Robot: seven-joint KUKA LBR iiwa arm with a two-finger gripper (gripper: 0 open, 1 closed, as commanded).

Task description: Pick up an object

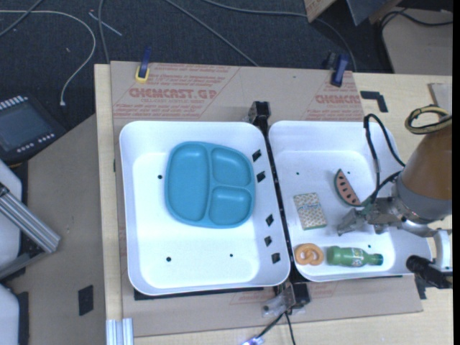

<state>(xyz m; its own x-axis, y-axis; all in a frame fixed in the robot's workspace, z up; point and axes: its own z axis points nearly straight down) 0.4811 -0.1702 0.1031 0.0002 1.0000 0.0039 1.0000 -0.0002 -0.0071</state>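
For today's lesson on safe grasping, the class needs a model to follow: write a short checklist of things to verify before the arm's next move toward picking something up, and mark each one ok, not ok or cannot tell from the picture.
1. Objects available in the right bin: watermelon slice, patterned sponge, green bottle, pretzel. Ok.
2. Gripper is over the right bin, between the watermelon slice and the green bottle. Ok.
3. Nothing is seen between its fingers. Ok.
4. Objects lie apart enough to take one alone: the pretzel sits close to the bottle's end; the sponge and slice are apart. Ok for those two.
5. Gripper height above the bin floor. Cannot tell.
6. Blue divided plate in the left bin is out of the path. Ok.
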